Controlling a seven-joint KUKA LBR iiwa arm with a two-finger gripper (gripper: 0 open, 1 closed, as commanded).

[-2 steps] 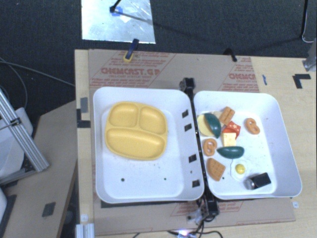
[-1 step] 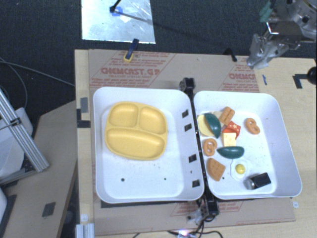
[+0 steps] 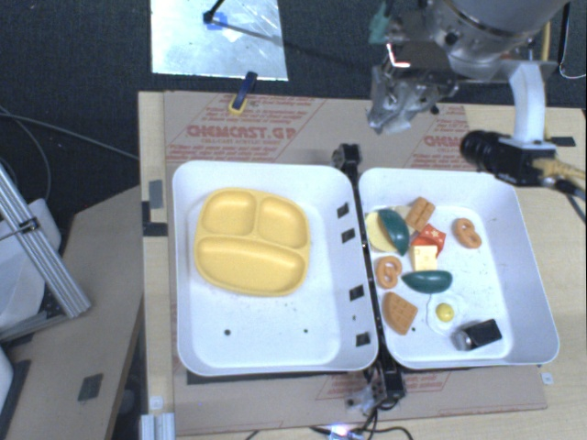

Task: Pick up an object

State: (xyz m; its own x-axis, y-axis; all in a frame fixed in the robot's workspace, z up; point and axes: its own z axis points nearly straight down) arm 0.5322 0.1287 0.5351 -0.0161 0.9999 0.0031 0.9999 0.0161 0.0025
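My gripper point(image 3: 399, 108) hangs above the bench beyond the far edge of the right bin point(image 3: 527, 236), near that bin's far-left corner. Whether it is spread or closed I cannot tell from this slant. Nothing is in it that I can see.

All the candidates lie in the right bin, bunched toward its left wall: a teal pod point(image 3: 395, 230) and a second teal piece point(image 3: 426, 280), a red-and-yellow block point(image 3: 426, 248) between them, two pretzel shapes point(image 3: 388, 270) and point(image 3: 467, 233), a ridged orange piece point(image 3: 400, 312), a fried egg point(image 3: 444, 312) and a black box point(image 3: 479, 334) toward the near edge. The left bin point(image 3: 183, 273) carries a yellow divided tray point(image 3: 252, 242).

My judgement: the cluster is tight, several pieces touching or overlapping, so a descent there risks straddling two things. Better targets stand apart: the right-hand pretzel, or the black box near the near edge. I would come in over one, align my closing across its narrow side, drop straight, and keep off the bin walls. Flat pieces like the egg look hard to get under.
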